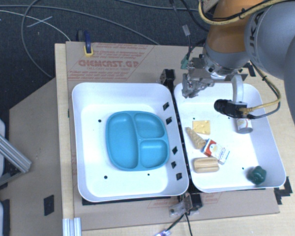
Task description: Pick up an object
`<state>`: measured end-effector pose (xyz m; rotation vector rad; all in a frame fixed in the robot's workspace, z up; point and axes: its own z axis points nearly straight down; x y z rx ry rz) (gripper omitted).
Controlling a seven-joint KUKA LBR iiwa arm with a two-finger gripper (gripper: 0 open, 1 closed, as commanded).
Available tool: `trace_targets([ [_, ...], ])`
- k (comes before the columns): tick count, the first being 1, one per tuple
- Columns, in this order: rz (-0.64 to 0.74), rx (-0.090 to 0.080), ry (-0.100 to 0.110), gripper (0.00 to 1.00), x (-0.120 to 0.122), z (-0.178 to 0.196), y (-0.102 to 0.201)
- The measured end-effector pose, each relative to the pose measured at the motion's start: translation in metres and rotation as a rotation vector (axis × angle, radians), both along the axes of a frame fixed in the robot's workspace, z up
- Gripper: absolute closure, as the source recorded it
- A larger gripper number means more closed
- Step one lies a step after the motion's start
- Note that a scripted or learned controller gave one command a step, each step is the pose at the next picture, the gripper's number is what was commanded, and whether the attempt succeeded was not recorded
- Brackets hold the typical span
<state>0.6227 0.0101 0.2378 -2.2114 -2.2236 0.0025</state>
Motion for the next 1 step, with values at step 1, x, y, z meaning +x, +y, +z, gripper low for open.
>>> trace_targets([
  [1,0.000,0.001,-0.001,1.00,-0.0200,0.0048,0.0520],
])
